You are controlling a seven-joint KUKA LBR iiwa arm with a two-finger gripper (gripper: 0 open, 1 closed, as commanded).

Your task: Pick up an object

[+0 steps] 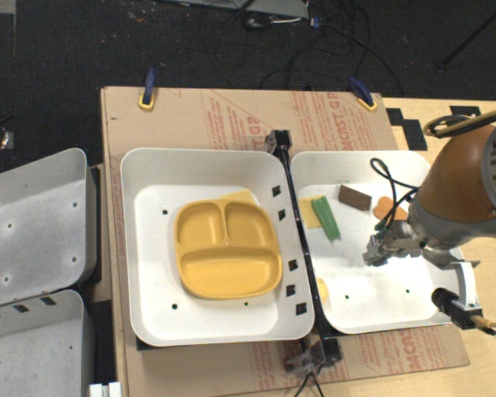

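- The bench carried a brown cardboard sheet, and two shallow white bins sat on it side by side, meeting along a dark seam with black clips.
- Nearest the camera, the front rim of the right bin ran along the cardboard's lower edge; that bin's front floor lay bare apart from a few small dark dots.
- The claw hung low over the right bin's floor, right of its middle, below the grey wrist and the orange band of the arm, which reached in from the right.
- Whether the claw was wide or narrow could not be told; its tips were small and dark against the white floor, and nothing could be seen between them.
- The left bin held a yellow divided tray, lying flat near its centre, with two small compartments at the far side and one long one at the near side.
- Farther back in the right bin, a green stick lay at a slant close to the seam, with a pale yellow piece just beside it on the left.
- A small orange object sat just beyond the claw, partly hidden by a black cable.
- A dark brown block lay farther back, between the green stick and the orange object.
- At the bench's far edge, two blue-and-yellow clamps gripped the cardboard.
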